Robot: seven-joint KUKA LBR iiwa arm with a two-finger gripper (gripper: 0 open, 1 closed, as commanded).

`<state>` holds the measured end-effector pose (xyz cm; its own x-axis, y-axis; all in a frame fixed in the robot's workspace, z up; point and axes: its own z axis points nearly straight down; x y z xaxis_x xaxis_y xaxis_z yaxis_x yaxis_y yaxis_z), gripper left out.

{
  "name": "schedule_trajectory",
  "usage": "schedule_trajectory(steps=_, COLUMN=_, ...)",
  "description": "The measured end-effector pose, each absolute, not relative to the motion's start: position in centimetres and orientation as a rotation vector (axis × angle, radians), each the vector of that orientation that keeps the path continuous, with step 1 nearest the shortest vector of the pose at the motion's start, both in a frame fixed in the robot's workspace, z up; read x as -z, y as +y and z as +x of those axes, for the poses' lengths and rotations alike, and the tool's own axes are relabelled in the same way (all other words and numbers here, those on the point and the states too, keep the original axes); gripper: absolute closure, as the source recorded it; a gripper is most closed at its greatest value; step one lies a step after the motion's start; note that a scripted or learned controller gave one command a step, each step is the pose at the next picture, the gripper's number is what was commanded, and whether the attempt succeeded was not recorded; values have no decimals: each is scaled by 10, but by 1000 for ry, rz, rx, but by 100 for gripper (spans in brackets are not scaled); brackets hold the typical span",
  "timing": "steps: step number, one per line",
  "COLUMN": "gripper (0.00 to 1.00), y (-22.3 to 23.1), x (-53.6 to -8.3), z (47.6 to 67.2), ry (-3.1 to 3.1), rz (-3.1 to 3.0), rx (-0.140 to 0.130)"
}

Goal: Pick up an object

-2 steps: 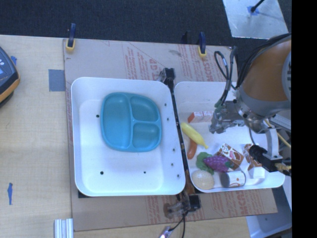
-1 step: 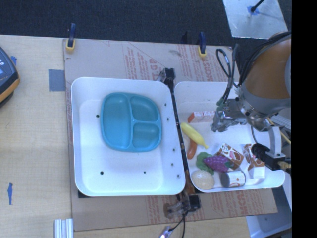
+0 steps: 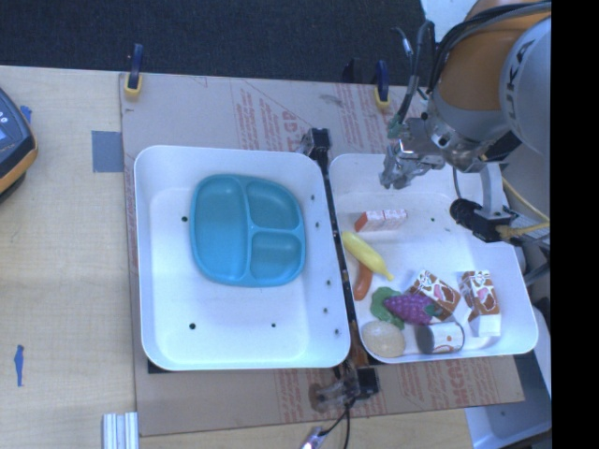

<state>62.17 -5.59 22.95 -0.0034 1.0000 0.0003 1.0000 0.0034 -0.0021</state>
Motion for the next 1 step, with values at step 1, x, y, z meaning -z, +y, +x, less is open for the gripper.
schedule_trajectory(steps=1, gripper=0, y=-56, x=-229, z=622, ry=-2225, rz=-2215, rx=-3)
